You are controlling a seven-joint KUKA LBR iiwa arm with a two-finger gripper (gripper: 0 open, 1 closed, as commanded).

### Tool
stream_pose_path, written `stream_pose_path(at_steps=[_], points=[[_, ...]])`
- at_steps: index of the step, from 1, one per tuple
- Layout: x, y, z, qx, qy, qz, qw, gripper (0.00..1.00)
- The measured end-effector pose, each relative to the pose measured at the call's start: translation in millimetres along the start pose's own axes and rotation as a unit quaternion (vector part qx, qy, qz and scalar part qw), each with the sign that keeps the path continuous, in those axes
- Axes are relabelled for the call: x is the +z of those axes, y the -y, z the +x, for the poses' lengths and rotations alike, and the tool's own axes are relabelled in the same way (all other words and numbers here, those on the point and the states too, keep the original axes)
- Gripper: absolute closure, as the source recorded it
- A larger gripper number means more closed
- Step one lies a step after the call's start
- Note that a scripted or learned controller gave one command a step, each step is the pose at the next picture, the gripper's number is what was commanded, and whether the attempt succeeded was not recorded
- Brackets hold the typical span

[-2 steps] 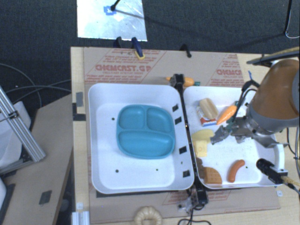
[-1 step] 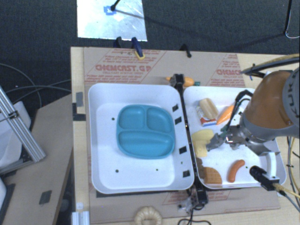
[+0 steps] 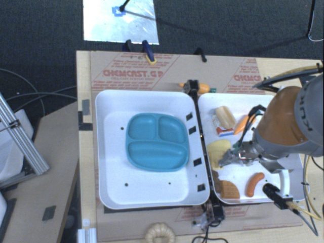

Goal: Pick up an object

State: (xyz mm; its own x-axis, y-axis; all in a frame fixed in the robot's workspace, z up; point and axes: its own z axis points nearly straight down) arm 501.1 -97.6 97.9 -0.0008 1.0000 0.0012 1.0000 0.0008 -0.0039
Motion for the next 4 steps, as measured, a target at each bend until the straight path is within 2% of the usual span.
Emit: stream_pose_path(at_steps=[1, 2, 4], points=[[14, 0, 0, 0.000, 0.000, -0.001, 1.0000, 0.00], [2, -2, 0, 0.000, 0.001, -0.004, 1.0000, 1.00], [-116, -14, 9, -0.002, 0.001, -0.005, 1.0000, 1.00]])
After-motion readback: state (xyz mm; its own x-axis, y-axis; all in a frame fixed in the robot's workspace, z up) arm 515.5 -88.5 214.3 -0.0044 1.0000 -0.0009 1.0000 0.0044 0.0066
